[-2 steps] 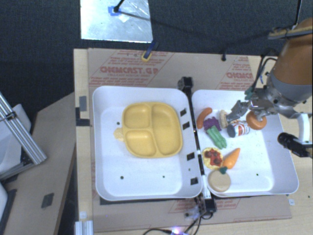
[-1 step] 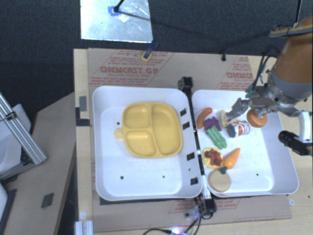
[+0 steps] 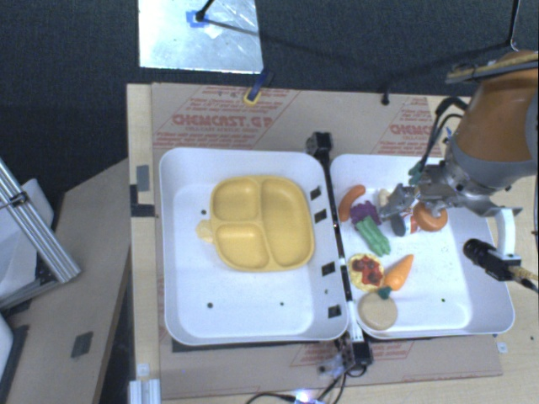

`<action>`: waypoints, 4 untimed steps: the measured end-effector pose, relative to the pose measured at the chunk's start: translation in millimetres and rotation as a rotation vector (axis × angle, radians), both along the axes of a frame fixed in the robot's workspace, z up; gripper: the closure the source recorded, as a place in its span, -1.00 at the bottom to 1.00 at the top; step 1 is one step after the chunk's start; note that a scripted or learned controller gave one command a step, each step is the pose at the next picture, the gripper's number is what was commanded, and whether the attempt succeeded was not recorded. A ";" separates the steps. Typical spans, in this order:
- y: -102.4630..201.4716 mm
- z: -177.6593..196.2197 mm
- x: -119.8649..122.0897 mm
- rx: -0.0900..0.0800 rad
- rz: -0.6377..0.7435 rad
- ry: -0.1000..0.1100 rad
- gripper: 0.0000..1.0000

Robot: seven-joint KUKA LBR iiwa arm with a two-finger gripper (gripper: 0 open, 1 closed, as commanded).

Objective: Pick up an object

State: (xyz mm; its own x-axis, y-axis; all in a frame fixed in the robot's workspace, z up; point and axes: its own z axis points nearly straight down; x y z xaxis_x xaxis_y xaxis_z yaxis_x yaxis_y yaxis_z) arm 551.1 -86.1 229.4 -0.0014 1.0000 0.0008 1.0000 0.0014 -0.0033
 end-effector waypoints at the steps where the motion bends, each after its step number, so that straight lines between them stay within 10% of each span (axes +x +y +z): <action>1: 2.3 -63.2 -0.9 0.000 0.000 0.003 -1.00; 3: 2.7 -140.7 6.7 -0.002 0.001 -0.015 -1.00; 4: -0.8 -127.3 8.4 -0.009 0.000 -0.022 1.00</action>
